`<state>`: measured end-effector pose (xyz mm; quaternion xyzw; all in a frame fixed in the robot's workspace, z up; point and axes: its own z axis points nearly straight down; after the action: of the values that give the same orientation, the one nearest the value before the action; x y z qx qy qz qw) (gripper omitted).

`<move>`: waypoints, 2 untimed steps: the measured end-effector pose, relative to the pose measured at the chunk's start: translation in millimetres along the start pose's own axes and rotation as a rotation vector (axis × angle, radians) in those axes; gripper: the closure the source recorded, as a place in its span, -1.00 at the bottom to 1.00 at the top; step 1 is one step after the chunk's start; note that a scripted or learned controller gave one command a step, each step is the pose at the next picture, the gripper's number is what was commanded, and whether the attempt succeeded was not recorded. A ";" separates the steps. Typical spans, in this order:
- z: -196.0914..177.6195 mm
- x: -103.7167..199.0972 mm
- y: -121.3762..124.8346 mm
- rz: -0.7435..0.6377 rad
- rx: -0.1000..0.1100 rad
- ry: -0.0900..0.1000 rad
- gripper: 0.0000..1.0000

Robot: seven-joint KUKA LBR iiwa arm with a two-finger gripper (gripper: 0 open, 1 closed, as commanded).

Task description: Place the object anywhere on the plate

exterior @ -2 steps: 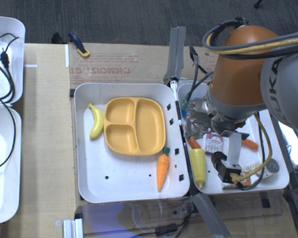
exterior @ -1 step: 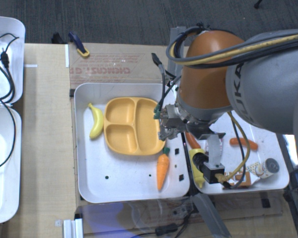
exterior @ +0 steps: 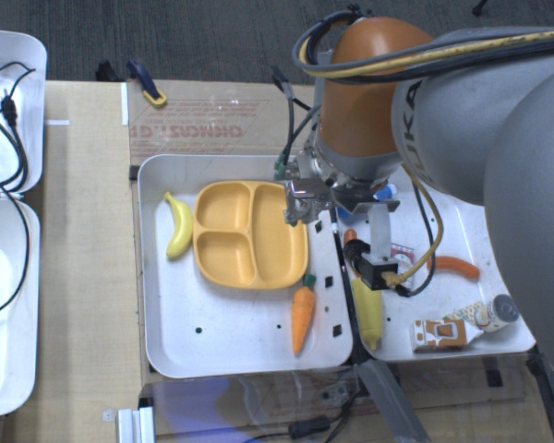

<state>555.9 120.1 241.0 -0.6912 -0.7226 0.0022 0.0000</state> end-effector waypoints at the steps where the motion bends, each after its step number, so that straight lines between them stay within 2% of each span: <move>1: -17.1 -26.3 78.4 0.052 -0.001 0.000 1.00; 2: 3.1 -43.5 14.5 0.035 0.000 0.000 1.00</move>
<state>572.3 77.3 238.0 -0.7037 -0.7105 0.0021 0.0000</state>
